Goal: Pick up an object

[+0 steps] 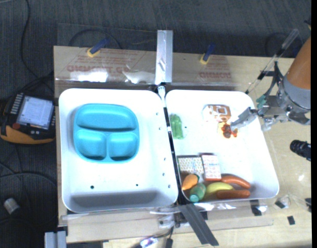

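Toy food (216,182) crowds the right bin's (262,154) near corner; we see the claw (236,124) over a small red piece (228,132), grip unreadable. Next: descend, clamp.

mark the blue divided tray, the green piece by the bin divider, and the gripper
Blue three-compartment plastic tray (106,132): camera view, on its central ridge.
Small green oblong piece (176,126): camera view, its middle.
Grey two-finger gripper (237,123): camera view, at the fingertips.
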`<state>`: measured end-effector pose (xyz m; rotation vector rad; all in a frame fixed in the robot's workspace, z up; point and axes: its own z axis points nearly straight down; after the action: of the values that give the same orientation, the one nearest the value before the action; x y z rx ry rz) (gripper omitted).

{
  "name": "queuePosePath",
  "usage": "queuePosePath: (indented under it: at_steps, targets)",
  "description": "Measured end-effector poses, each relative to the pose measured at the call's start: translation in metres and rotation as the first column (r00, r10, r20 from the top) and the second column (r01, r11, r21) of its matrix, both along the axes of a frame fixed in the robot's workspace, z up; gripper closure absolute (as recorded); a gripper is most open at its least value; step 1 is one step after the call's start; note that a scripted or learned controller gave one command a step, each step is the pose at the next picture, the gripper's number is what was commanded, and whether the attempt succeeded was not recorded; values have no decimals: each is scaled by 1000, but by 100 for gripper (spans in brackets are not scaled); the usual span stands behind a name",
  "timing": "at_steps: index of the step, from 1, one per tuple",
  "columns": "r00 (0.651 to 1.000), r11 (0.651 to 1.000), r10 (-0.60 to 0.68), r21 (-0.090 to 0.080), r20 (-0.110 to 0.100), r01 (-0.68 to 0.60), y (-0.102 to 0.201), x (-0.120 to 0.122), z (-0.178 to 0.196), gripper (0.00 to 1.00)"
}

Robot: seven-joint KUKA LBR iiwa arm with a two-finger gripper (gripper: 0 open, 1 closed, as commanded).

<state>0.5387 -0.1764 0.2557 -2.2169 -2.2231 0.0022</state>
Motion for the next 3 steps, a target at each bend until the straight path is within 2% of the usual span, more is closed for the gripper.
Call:
queuePosePath:
  at_steps: [1,2,3]
  targets:
    - [1000,1000,-25,-3,-2,25,-12,61,-118,0]
    - [1000,1000,23,-4,-1,-23,-35,53,-116,0]
    - [995,995,103,6,7,-103,-36,66,-158,0]
